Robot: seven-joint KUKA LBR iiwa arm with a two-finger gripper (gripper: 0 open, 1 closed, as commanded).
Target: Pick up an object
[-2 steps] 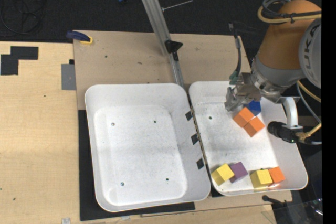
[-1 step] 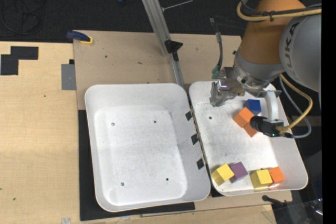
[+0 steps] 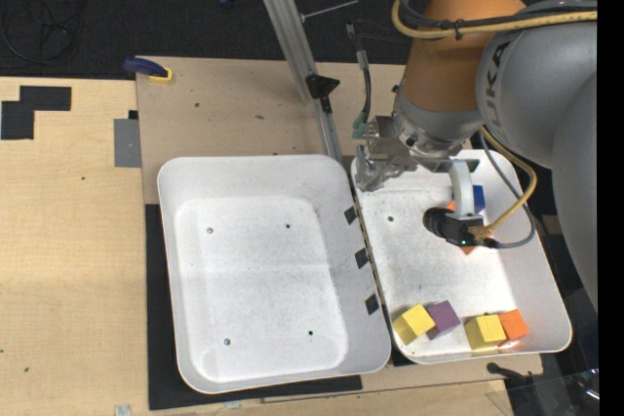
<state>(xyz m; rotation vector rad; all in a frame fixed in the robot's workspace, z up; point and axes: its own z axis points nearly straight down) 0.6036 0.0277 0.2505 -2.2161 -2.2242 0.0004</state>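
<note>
Four blocks (image 3: 458, 324) lie in a left-right row; end effector (image 3: 375, 166) state unclear

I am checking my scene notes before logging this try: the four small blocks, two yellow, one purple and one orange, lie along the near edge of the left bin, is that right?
Not quite. The bin is wrong: the camera view shows the yellow block, purple block, second yellow block and orange block along the near edge of the right bin, not the left bin.

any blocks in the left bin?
No. All four blocks sit along the near edge of the right bin.
</note>
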